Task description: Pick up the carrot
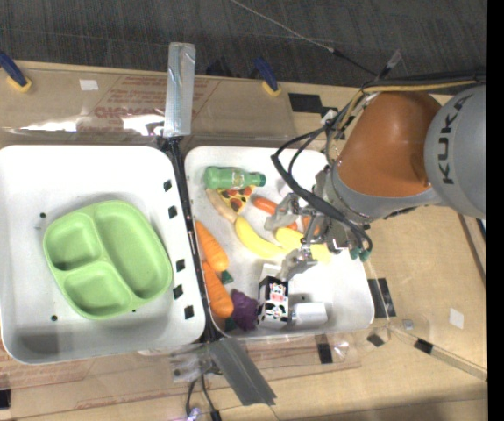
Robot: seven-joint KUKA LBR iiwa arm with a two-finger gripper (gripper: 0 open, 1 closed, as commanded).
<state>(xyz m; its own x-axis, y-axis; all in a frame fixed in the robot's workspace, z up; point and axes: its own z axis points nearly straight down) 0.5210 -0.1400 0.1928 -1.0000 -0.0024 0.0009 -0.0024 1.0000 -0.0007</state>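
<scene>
A carrot (pixel 212 246) lies along the left wall of the right bin (pixel 357 283), pointing toward the bin's back. A second orange carrot-like piece (pixel 217 293) lies just in front of it, by the same wall. My gripper (pixel 298 242) hangs over the middle of the right bin, above the right end of a yellow banana (pixel 259 239). It is about a hand's width to the right of the carrots and apart from them. Nothing shows as held in it.
The right bin also holds a green bottle (pixel 231 179), a pizza slice (pixel 232 200), a small red-orange piece (pixel 265 205), a purple item (pixel 244 308), a black-and-white carton (pixel 274 299) and a white can (pixel 311 313). A green divided plate (pixel 105 256) sits in the left bin (pixel 24 174).
</scene>
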